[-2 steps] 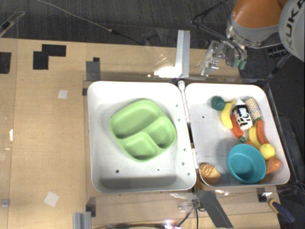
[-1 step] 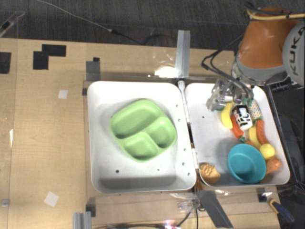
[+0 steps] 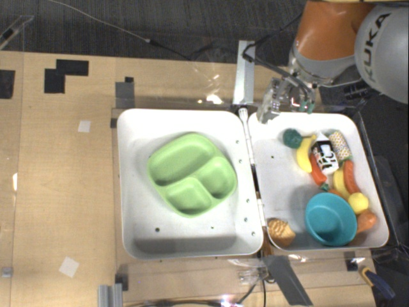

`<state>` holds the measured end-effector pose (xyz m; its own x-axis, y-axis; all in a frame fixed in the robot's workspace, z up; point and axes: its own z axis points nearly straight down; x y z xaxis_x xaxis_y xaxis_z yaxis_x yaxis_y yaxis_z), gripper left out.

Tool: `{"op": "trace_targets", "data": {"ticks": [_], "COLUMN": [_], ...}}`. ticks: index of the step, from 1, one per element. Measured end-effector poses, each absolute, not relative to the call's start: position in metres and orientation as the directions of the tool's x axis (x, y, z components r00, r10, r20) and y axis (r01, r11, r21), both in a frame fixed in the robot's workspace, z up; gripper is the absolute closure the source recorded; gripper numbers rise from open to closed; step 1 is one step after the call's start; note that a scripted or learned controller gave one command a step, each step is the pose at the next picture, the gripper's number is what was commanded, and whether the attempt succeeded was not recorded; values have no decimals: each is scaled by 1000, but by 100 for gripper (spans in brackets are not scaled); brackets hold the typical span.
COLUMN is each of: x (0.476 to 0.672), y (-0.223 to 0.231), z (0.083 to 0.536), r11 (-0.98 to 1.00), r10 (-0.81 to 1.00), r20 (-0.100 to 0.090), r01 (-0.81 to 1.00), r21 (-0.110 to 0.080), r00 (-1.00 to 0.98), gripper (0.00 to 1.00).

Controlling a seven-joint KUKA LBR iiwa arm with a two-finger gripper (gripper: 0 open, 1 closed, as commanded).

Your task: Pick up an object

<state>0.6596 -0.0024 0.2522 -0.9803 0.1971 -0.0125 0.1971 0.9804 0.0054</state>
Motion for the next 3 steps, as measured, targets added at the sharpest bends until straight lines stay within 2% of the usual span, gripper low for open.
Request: {"op": "trace_targets", "data": {"ticks": [2,3], "x": [664,660], "y": [-2,-18], "z": [279,280], "r11": [981,1000], "r10": [193,-17], "r20": [-34,-12], "r01": [193,-17], "r21": [9,0], "r00": [-981,-1000], "gripper": [100,100]}}
